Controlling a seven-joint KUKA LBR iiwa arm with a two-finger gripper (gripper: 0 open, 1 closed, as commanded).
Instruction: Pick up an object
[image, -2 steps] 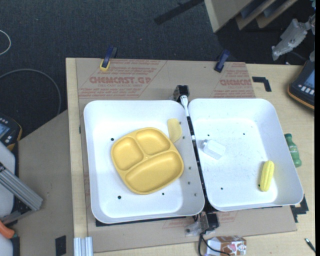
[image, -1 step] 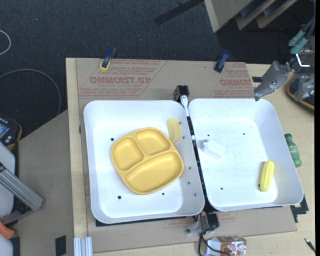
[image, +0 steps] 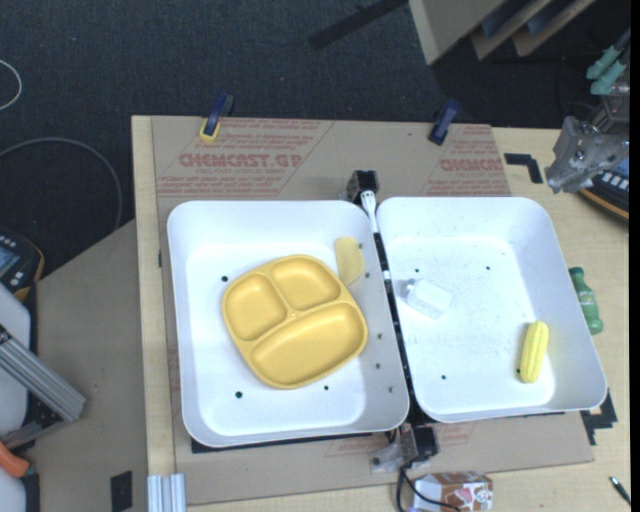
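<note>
Beyond the right bin (image: 560, 240), far right, the gripper (image: 585, 160) hangs, jaws' state untellable; corn cob (image: 533, 351) and yellow plate (image: 293, 320) lie unpicked.

The grey metal gripper (image: 588, 150) at the frame's upper right is cut off by the right edge. The small pale yellow piece (image: 349, 260) is partly hidden behind the yellow divided plastic plate (image: 293, 320).

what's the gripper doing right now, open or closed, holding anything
Gripper: at the upper right edge, off beyond the right bin; open or closed cannot be told, and nothing is seen in it.
</note>
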